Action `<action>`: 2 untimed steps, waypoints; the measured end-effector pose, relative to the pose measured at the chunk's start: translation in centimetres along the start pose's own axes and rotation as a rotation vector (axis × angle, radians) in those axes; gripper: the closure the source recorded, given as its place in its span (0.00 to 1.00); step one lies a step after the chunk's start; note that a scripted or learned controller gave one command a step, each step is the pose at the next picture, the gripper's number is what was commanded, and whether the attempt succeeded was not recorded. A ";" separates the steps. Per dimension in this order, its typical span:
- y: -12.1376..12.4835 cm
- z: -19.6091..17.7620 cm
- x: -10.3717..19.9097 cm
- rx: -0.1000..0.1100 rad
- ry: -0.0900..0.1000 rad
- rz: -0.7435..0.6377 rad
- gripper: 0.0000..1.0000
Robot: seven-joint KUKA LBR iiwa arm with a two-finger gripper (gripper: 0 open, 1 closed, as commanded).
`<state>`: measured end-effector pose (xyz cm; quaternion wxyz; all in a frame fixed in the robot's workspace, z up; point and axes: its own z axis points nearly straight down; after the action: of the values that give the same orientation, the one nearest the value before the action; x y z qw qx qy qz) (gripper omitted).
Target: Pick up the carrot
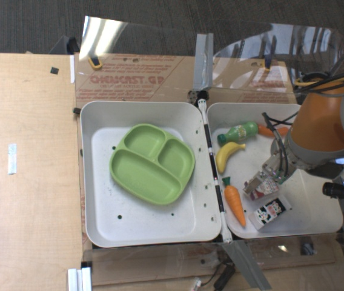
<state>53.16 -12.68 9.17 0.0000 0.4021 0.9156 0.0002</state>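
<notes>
An orange carrot (235, 205) with a green top lies lengthwise near the front left wall of the right bin (317, 226). My gripper (259, 187) hangs low over the middle of that bin, a short way to the right of the carrot and slightly behind it. Nothing of the carrot is between its fingers. The arm's orange band sits above and to the right of the gripper.
A yellow banana (227, 154) and a green bottle (238, 131) lie at the back left of the right bin. A small printed card box (269, 210) sits just in front of the gripper. The left bin (93, 180) holds a green divided plate (152, 162).
</notes>
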 end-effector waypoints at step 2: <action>1.8 0.0 1.8 -0.001 -0.002 0.000 0.00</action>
<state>53.26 -10.14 9.14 0.0013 0.4023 0.9155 0.0000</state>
